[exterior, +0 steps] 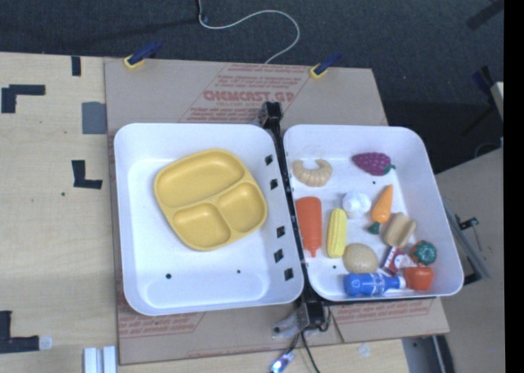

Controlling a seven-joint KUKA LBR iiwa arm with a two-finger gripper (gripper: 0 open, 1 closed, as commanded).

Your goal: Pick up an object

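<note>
Since nothing has been lifted from either bin, you should count the pick as not yet begun, and every step of it is left to do. Nearest you in the right-hand shallow white bin (432, 168) lie a blue plastic bottle on its side (370, 284), a red toy tomato (418, 277) and a tan potato-shaped toy (359, 258). Just beyond them you have a long orange toy carrot (309, 224) beside a yellow corn cob toy (336, 232). Farther still sit a pale croissant-shaped toy (313, 171) and a purple bunch of toy grapes (372, 162). To the left, a yellow plastic tray with three compartments (211, 198) rests in the left-hand white bin (131, 216). As for the end effector, you cannot tell its state or whether it has hold of anything. Any of the loose toys could serve you as the target.
</note>
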